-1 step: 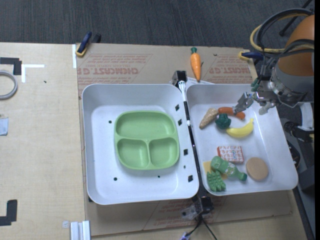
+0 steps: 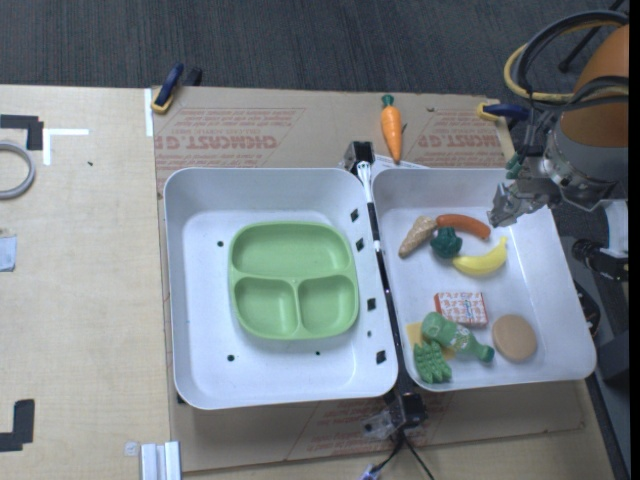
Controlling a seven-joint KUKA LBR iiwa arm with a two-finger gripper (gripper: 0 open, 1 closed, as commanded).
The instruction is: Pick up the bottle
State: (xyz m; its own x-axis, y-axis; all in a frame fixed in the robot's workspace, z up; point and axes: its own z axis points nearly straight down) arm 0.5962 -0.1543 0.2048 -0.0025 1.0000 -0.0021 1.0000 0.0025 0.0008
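Near the right bin's front, the small clear green-tinted plastic bottle (image 2: 455,337) lies sideways, likely light and slippery; grip across its body. Whether the claw (image 2: 505,211) is open cannot be told

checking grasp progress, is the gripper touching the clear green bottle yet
Apart. The camera view shows the gripper above the right bin's far edge, while the clear green bottle lies near its front, the yellow banana between them.

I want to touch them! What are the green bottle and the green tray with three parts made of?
The small clear green bottle, lying in the right white bin, looks like see-through plastic: light passes through it. The pale green three-part tray in the left white bin looks like smooth matte moulded plastic, evenly coloured with rounded edges.
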